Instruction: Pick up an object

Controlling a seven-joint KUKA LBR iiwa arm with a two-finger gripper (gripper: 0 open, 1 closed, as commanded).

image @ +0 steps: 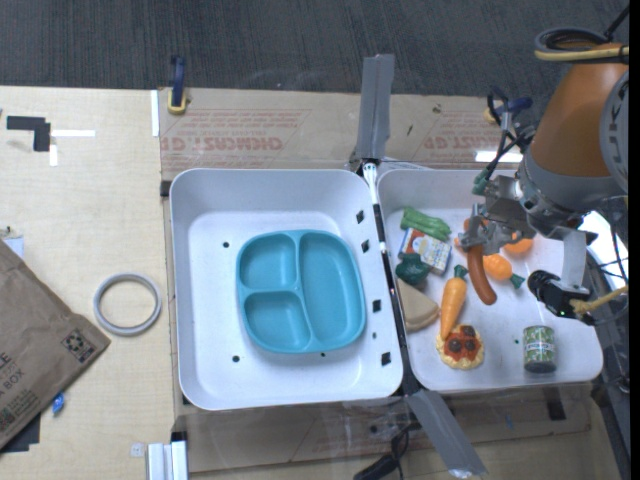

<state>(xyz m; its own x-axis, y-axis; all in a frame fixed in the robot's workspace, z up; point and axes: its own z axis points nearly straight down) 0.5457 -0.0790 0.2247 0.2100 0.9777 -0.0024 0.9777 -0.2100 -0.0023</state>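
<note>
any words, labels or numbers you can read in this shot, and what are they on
"BOX": on the brown cardboard box at the left edge; only the end of its print is in frame.
Red print on the cardboard sheet behind the bins: large letters seen upside down, too blurred to read with confidence.
Label on the small can in the right bin: too small to read.
Packaging on the small carton: too small to read.

Right bin [590, 363] crowded: carrot [452, 307], sausage [481, 277], can [539, 349] close together; left bin [200, 298] open around blue tray [300, 291].
</note>
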